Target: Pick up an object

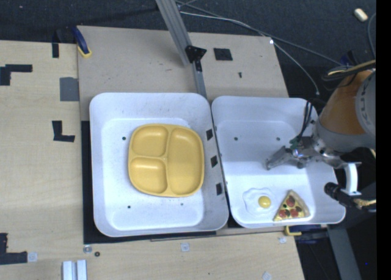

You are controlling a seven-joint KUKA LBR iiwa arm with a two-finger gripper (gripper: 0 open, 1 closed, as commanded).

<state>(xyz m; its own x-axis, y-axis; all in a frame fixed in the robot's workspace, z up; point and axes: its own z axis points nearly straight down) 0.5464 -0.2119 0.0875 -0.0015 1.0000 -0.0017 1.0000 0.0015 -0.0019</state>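
1. Dark carpet with thin cables surrounds a tan tabletop [153,58] that carries two white bins side by side.
2. On my screen the left bin [104,150] holds a yellow tray [166,160] with three compartments, lying flat near the bin's middle.
3. I see the right bin [256,120] holding a fried egg [260,200] and a pizza slice [291,206], both near its front edge.
4. Egg and slice lie just beside each other, the egg to the left, with a small gap between them.
5. The arm [348,114] reaches in from the right over the right bin's far side.
6. Its fingers [278,160] point left and sit low over the bin's bare floor, above the egg and slice in the view and apart from both.
7. I cannot tell how far apart the fingers stand; they read as one dark grey wedge, and I see nothing between them.
8. A grey metal bar [174,19] runs slantwise from the top of the view down to the gap between the bins.
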